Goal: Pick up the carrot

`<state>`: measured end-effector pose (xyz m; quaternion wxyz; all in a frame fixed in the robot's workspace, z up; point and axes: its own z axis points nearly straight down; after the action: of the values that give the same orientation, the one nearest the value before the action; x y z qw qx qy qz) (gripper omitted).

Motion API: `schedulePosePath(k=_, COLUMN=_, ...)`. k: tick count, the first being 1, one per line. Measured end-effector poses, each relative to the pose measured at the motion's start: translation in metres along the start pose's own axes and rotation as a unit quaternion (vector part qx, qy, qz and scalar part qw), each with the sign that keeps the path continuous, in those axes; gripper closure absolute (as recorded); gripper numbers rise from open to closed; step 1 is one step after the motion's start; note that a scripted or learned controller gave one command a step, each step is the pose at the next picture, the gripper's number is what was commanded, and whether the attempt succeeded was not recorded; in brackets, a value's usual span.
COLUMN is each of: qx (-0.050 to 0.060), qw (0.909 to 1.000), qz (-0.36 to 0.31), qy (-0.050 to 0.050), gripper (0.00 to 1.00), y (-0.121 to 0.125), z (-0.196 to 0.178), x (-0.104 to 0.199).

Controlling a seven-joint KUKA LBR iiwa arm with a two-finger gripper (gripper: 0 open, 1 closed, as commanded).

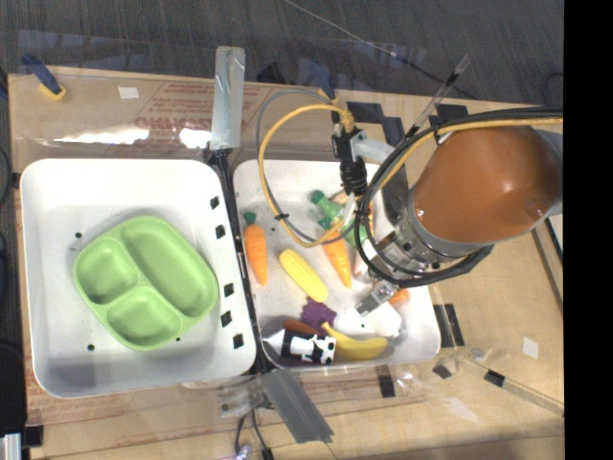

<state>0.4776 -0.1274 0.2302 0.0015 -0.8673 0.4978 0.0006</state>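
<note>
So my bench (498,405) is a light wood top, and two shallow white bins sit straight on it, side by side and touching along the middle. The left bin (48,286) takes up the left half, the right bin (278,175) sits just beside it toward the right edge. Along the far edge there's a clear plastic sheet (124,103), taped down I think, hard to tell through the glare. Bits of black tape (448,326) mark the wood near the front right corner.
</note>
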Motion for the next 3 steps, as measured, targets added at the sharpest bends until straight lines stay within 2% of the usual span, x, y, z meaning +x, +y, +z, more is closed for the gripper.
schedulePosePath(k=1, qx=-0.001, qw=0.9981, qz=-0.062, qy=0.0, gripper=1.0, y=0.016, z=-0.025, x=0.026)
schedulePosePath(k=2, qx=-0.002, qw=0.9862, qz=-0.166, qy=-0.001, gripper=1.0, y=-0.021, z=0.001, x=-0.017)
schedulePosePath(k=3, qx=0.001, qw=0.932, qz=-0.362, qy=0.002, gripper=1.0, y=-0.034, z=-0.019, x=0.059)
